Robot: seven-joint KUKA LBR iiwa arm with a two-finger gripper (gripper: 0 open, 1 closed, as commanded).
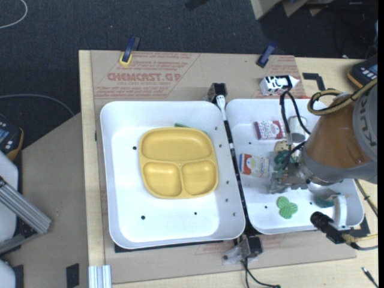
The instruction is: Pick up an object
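Note:
The arm reaches in from the right, and its gripper [280,176] hangs low over the middle of the right bin [264,221]. Just left of the gripper lies a small white packet with red and blue print [254,164]. A pink and white packet [268,129] lies at the back of that bin. A green bumpy toy [287,207] rests near the bin's front, just below the gripper. Something teal [281,158] shows at the gripper's upper edge, too hidden to name. I see nothing clearly held between the fingers.
The left bin [120,215] holds a yellow three-compartment plate [178,161], with a green sliver [182,125] at its far edge. A black and white object [276,84] sits on the bench behind the right bin. Cables trail along the bench's front right.

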